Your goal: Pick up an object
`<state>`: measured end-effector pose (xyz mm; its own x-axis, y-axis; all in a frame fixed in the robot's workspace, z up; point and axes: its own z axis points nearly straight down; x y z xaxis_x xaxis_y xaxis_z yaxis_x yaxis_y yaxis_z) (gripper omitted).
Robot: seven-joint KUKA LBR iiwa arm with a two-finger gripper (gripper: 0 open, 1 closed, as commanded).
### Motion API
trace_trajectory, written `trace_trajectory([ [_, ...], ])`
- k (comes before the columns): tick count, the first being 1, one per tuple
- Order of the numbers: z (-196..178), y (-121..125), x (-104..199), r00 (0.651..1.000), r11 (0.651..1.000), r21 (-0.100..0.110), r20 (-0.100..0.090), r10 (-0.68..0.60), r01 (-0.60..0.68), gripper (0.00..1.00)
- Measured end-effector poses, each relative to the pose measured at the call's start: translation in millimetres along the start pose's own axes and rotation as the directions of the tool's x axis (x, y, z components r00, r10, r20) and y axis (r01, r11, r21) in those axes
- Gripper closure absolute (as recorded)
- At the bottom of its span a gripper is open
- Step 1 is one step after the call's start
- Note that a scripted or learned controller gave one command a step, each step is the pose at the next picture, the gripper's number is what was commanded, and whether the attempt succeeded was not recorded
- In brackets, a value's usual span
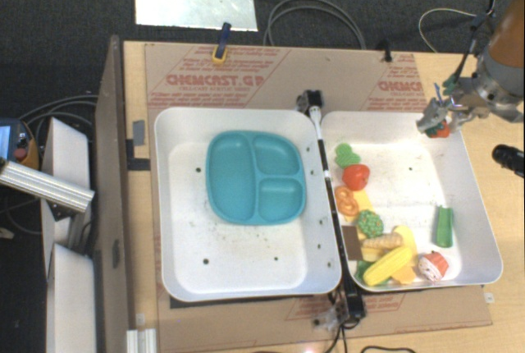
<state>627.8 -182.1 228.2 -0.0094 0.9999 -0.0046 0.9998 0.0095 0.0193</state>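
Gripper sits at the upper right, over the back rim of the right bin, arm coming in from the right edge. Fingers point down-left with a small red-orange object showing at their tips — looks pinched between them, held above the bin's top-right corner, though the piece is too small to identify.

Right bin contents crowd the left and lower side: a green piece near the top, a red tomato-like piece just below it, an orange ring-shaped piece under that, then a green bumpy item. At the bottom a yellow corn-like piece lies at a slant, touching a tan piece above it. A red-and-white item sits just right of the corn. A green stick-like piece lies apart, near the bin's right wall.

Left bin holds a teal divided plate — three compartments, lying flat, roughly centred.

Both bins rest side by side on a brown printed board atop the desk. Cables loop behind the board on dark floor.
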Motion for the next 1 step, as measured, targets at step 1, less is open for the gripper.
trace_trajectory([
  [1, -5.8, -11.5, 76.4, 1.000, 1.000, 0.016, -0.008, -0.002, 0.002, 1.00],
])
